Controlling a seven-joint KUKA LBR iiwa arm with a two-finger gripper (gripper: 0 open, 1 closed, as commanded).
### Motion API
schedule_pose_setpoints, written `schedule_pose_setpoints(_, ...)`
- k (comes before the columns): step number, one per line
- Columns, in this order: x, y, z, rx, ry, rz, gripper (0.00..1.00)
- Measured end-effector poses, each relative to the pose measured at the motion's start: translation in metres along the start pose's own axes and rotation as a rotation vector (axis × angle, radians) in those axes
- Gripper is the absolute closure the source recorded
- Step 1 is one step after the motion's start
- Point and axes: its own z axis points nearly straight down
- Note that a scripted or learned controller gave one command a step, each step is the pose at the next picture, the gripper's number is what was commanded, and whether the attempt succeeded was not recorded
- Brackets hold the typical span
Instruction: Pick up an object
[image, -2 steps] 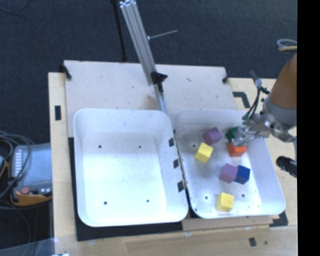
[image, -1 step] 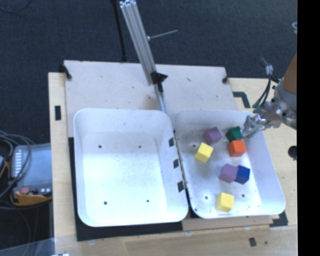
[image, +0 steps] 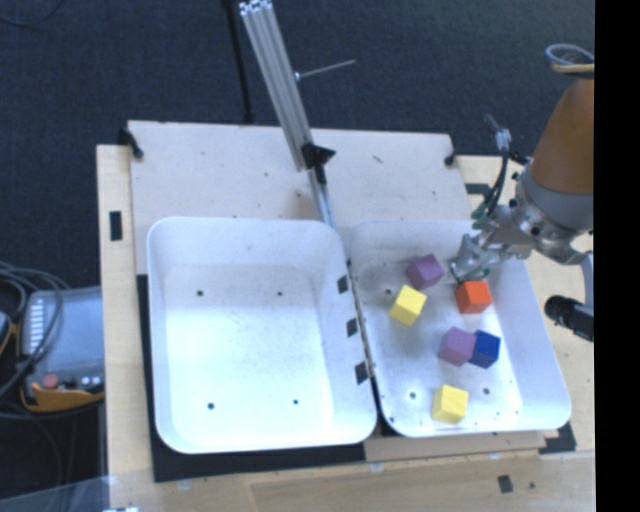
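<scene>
Several small cubes lie in the right bin (image: 535, 375). An orange cube (image: 474, 296) sits near the bin's upper right, with my gripper (image: 468, 264) directly above it and touching or nearly touching its top. A purple cube (image: 424, 270) lies just left of the gripper, and a yellow cube (image: 407, 305) below-left of that. Lower down, a second purple cube (image: 456, 345) and a blue cube (image: 486, 349) sit side by side. Another yellow cube (image: 450, 403) rests near the front rim.
The left bin (image: 250, 330) stands beside the right one, their rims meeting at the middle. A slanted metal pole (image: 285, 95) rises from behind the bins. Grey equipment with cables (image: 55, 345) sits off the bench's left edge.
</scene>
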Motion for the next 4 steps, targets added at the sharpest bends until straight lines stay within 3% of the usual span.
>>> schedule_pose_setpoints(2, 0.102, -0.007, 0.026, 0.002, 0.001, -0.001, 1.0)
schedule_pose_setpoints(3, 0.157, -0.016, 0.022, 0.003, 0.002, -0.001, 1.0)
schedule_pose_setpoints(4, 0.208, -0.035, 0.022, 0.004, 0.001, -0.001, 1.0)
